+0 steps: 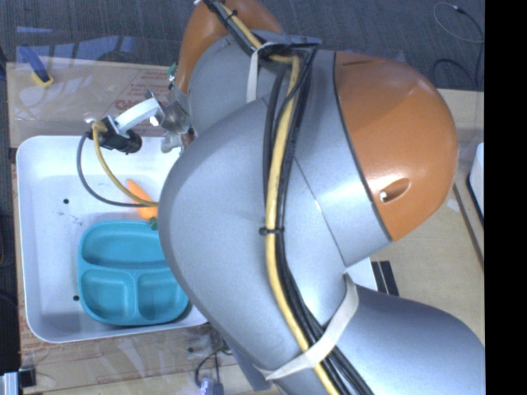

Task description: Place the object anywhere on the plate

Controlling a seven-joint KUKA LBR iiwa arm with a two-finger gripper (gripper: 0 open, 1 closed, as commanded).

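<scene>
A teal plate [123, 280] with three compartments lies in the near part of the left white bin [41, 220]. An orange object [145, 206], slim with a bit of green at one end, rests on the bin floor just beyond the plate's far right corner; the arm hides part of it. My gripper [169, 123] hangs over the bin's far right side, above and behind the orange object, largely covered by the arm's bulk. Nothing lies on the plate.
The big grey and orange arm [329, 204] covers the centre and right of the view, hiding the second bin. A yellow and black cable [103, 171] loops from the wrist over the bin's far half. Bare bench lies beyond the bin.
</scene>
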